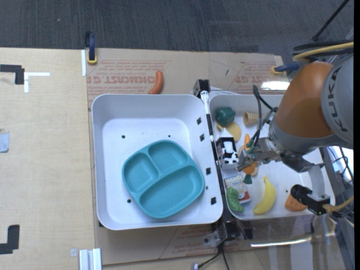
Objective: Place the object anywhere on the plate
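Right now the gripper [246, 165] sits low in the right bin [306, 215], near its left wall, in among a crowd of toy food. Whether it is open or closed, or has anything in its grasp, I cannot tell; the wrist and cables cover it. A small orange piece [250, 169] lies right at the tip, and that looks like the likely object, though I am not certain. Close by are a banana [266, 196], a green leafy piece [234, 201], a small packet [235, 181], a dark green item [225, 115], a cone [251, 117] and an orange wedge [293, 203].

The blue plate [163, 178] waits in the left bin [107, 167], well apart from the gripper, with nothing on it.

The main risk is the clutter: the items lie so near each other that a grab could catch two, nudge the target aside, or close on nothing. Carrying across, a weak hold could drop the piece on the divider between the bins, or inside the left bin but off the plate.
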Controlling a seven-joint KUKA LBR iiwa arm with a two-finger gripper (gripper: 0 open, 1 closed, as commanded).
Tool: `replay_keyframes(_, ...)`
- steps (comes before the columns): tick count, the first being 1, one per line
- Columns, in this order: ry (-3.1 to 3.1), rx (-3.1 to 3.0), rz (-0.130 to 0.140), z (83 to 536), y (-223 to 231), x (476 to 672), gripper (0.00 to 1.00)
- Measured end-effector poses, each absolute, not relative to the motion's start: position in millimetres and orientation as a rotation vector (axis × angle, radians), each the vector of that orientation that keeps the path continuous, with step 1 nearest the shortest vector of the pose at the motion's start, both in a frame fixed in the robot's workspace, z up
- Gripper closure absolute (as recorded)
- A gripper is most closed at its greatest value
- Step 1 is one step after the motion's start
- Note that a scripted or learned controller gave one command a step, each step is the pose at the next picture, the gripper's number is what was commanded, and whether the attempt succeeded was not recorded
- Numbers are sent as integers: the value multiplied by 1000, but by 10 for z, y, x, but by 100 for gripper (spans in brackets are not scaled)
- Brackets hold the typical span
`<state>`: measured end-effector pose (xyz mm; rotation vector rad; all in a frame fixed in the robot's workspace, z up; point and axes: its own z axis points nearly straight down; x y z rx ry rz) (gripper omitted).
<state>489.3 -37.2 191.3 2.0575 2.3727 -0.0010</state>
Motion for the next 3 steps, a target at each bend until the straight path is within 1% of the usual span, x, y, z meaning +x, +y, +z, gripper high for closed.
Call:
replay_keyframes(1, 2373, 2057, -1, 1913, -372, 4893, 0)
replay_keyframes(2, 2375, 2051, -2, 1998, -378, 4910, 100)
replay_keyframes(3, 2259, 2181, -1, 2186, 506, 4793, 100)
